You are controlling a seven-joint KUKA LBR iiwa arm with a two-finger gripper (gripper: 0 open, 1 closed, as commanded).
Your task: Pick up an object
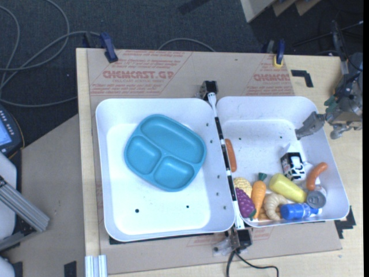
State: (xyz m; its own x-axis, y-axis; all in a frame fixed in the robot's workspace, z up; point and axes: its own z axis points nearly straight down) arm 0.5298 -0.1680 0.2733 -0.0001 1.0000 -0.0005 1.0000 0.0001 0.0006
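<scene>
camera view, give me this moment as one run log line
gripper: above right bin's upper right rim, holding nothing | toys: heaped in right bin's lower corner | blue tray: in left bin | pick: not yet done

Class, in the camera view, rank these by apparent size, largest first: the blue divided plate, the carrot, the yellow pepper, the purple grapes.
1. blue divided plate
2. yellow pepper and carrot, too alike to rank
3. purple grapes, partly hidden at the bin's edge
</scene>
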